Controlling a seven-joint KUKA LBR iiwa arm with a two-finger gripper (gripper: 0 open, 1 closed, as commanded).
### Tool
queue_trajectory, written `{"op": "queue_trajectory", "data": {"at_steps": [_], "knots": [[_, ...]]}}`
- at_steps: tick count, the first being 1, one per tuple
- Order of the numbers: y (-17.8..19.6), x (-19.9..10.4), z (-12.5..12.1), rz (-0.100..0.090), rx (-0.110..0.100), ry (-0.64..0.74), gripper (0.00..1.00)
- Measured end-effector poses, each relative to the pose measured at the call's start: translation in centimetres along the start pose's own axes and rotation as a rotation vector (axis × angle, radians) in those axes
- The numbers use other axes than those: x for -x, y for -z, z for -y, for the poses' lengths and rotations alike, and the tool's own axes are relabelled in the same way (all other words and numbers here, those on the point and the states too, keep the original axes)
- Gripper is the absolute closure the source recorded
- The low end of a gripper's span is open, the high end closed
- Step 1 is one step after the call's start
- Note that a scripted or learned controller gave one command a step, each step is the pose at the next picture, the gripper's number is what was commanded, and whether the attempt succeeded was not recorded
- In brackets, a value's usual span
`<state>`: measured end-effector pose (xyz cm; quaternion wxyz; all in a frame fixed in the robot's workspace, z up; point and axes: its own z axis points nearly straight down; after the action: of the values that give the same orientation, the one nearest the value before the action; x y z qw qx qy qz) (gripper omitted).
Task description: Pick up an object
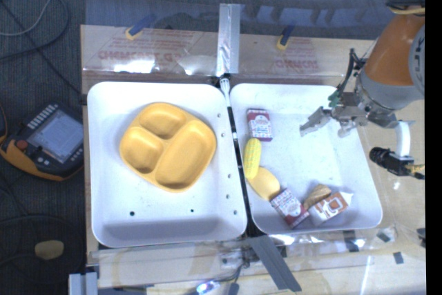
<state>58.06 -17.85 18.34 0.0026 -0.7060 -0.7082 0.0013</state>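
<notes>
reaching in from the right, the arm [397, 59] hangs over the right bin [359, 169], its orange band above the grey wrist. the pincer [330, 119] sits low over the bin's upper right part, above bare white floor, with one finger pointing left toward the middle and another just beside it pointing down; they look spread apart with nothing between them. nothing in the bin is touched by it. the things to pick lie well apart from the pincer, along the bin's left side and bottom: a small red carton [260, 124] near the top left, a yellow corn cob [253, 157] standing lengthwise just below it, and a yellow lemon-like lump [264, 184] touching the cob's lower end. toward the bottom there is a red and white pack [289, 207] lying at a tilt, and beside it an orange and white box [331, 206] with a brown bun-like piece [318, 194] pressed against its upper left. the left bin [110, 217] holds a yellow divided plate [168, 146] with three hollows, tilted a little, near its middle. both bins rest side by side on the table [103, 45], which has tape marks along its far edge. off to the left, on the dark floor, lies an orange-edged handset [45, 141] with a screen and cables [34, 10] trailing around it.
</notes>
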Motion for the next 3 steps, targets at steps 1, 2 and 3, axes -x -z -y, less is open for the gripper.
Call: {"op": "queue_trajectory", "data": {"at_steps": [1, 2, 3], "knots": [[-6.1, -2.0, 9.6, -0.001, -0.002, -0.195, 0.00], [-0.3, -10.7, 4.1, 0.001, -0.001, -0.199, 0.00], [-8.1, -7.1, -6.0, 0.006, 0.026, -0.098, 0.00]]}}
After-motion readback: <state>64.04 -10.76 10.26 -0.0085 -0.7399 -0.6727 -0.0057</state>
